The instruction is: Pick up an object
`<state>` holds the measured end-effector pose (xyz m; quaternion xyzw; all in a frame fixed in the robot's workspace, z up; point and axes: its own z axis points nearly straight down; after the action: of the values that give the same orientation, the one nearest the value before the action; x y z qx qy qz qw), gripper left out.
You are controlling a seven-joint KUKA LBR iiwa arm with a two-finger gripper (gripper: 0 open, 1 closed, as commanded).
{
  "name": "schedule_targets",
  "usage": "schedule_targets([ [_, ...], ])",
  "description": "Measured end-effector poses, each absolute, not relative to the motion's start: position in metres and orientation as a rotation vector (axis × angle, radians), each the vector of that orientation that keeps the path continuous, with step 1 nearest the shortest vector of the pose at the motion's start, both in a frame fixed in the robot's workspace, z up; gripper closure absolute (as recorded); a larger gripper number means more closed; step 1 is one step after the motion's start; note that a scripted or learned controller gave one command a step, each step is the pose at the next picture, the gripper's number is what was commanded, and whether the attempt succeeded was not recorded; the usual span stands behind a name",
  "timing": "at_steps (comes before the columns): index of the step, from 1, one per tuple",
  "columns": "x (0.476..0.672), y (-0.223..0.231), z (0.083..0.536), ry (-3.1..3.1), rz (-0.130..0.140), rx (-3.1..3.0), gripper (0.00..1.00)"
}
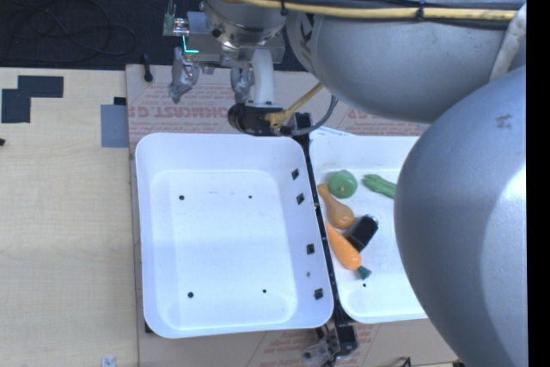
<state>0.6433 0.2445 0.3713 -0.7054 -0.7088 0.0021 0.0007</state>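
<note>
My gripper (pixel 213 85) hangs above the cardboard strip just behind the left bin's (pixel 146 185) far rim. Its two fingers (pixel 183 82) stand apart, open, with nothing between them. The objects lie in the right bin (pixel 378 309), near its left wall: a green round fruit (pixel 343 183), a green pod (pixel 379 185), an orange gourd-shaped piece (pixel 338 209), an orange carrot (pixel 344 248) and a black object (pixel 362 232) lying across the carrot. A small teal bit (pixel 364 272) sits at the carrot's near end. The arm's large grey body hides the right part of that bin.
A black divider rail (pixel 314 211) with clips runs between the two bins. The bins rest on a cardboard sheet (pixel 172 112) on the pale wooden bench (pixel 60 228). Dark cables lie behind the bench.
</note>
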Motion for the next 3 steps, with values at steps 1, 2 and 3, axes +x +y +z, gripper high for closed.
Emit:
schedule_targets([
  [1,0.6427,0.2461,0.3812,-2.233,0.010,-2.206,1.00],
  [2,0.6427,0.2458,0.3805,-2.232,0.013,-2.206,0.00],
  [3,0.6420,0.2475,0.3901,-2.241,0.016,-2.196,1.00],
])
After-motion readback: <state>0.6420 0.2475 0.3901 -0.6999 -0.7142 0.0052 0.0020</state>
